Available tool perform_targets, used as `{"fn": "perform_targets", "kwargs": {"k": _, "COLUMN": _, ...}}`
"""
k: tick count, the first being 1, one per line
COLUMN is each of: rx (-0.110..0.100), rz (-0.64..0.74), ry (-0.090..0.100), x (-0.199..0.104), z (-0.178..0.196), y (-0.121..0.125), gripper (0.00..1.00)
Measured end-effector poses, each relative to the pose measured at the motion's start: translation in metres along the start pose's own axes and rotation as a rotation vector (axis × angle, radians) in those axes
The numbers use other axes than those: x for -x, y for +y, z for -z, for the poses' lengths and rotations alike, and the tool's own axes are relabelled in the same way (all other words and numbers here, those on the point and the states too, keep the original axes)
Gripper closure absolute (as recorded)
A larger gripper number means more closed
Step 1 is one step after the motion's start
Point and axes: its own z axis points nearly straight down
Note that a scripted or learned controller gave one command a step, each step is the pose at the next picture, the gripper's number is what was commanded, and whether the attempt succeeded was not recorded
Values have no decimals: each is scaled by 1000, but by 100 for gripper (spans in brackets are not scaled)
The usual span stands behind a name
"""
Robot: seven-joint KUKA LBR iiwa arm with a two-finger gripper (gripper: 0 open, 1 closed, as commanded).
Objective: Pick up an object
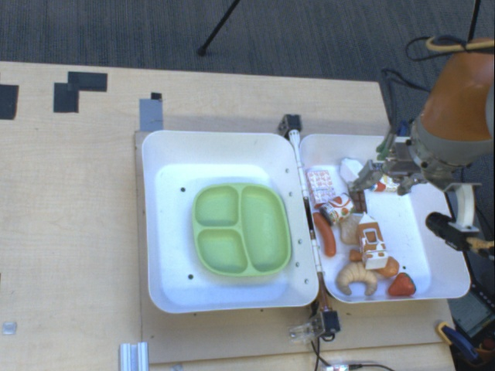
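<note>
A light, stiff croissant (360,277) at the right bin's (433,230) six o'clock could be pinched mid-body; the tool's (363,188) state cannot be told.

view: one fixed camera above the counter (69,230) | angle: looked down at a slant | range: far enough to take in both white bins (224,149) and dark floor (116,14) beyond | arm (460,99) entered from right
</note>
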Motion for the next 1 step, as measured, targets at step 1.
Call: {"fn": "perform_targets", "kwargs": {"k": 1, "rx": -4, "rz": -3, "ry": 1, "x": 14, "z": -123, "y": -41, "gripper": 0}}
